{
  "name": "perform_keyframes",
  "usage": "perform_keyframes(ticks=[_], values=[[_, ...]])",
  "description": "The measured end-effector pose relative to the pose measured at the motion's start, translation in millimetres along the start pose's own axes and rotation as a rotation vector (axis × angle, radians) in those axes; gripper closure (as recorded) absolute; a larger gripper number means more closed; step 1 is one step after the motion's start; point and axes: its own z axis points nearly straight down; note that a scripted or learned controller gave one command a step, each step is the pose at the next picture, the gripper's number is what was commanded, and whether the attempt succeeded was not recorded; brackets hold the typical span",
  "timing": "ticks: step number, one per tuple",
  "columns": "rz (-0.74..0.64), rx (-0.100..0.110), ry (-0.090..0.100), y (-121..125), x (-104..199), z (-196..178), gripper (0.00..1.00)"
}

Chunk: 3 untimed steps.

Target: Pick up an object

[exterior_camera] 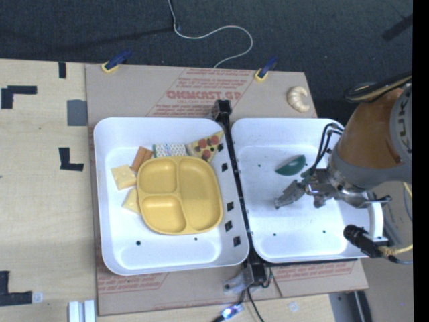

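Observation:
A small teal object (291,165) lies in the right bin (268,243), near its back middle. My gripper (301,200) hangs over the same bin, just in front of and slightly right of the teal object, apart from it. Its two grey fingers (287,196) stand spread and open, with only white bin floor between them. The arm comes in from the right with its orange band above the wrist.
The left bin (167,257) holds a yellow divided plate (179,194), with tan, orange and patterned pieces (125,177) tucked behind and left of it. A divider wall (234,186) separates the bins. A beige lump (299,98) sits on the cardboard behind the right bin.

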Motion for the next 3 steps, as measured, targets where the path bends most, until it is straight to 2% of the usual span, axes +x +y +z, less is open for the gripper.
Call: perform_keyframes(ticks=[1, 2, 3], values=[[-0.001, 0.0, 0.001, 3, -2, 63, 0.0], [-0.002, -0.006, -0.001, 3, -1, 84, 0.0], [-0.001, -0.008, -0.002, 3, -1, 73, 1.0]])
